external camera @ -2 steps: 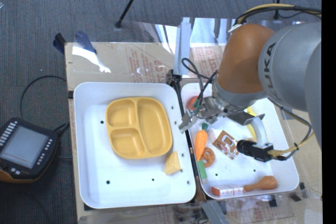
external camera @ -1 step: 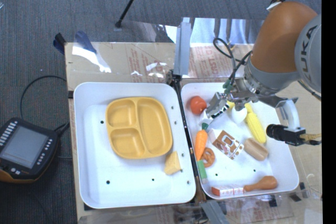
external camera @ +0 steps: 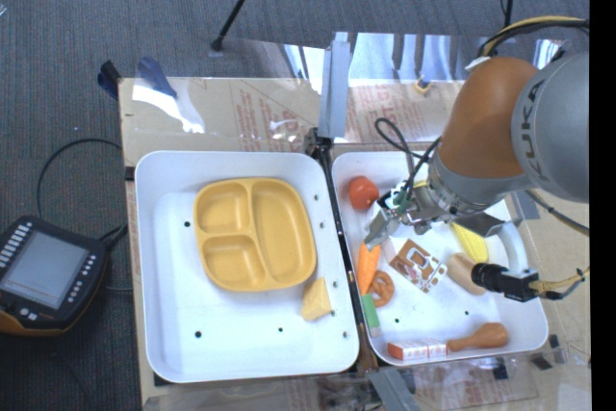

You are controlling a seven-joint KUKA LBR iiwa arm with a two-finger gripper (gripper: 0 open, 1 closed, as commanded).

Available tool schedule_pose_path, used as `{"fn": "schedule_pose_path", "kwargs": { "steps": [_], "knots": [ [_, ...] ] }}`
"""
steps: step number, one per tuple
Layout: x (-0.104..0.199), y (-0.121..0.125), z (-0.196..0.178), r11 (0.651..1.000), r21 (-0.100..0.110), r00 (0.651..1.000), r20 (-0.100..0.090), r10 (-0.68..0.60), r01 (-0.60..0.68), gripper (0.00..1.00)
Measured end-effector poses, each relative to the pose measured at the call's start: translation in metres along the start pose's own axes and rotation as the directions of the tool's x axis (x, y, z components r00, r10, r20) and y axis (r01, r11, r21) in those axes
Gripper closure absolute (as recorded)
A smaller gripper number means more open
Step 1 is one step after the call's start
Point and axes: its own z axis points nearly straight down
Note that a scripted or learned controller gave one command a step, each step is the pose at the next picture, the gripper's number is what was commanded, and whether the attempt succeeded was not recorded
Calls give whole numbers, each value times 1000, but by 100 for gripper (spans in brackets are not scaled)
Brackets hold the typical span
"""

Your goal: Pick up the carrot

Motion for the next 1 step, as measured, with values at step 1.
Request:
{"fn": "schedule_pose_path", "kwargs": {
  "steps": [1],
  "knots": [
    [-1, 1, -10, 1000, 1, 1000, -1, 2, -2, 100]
  ]
}}
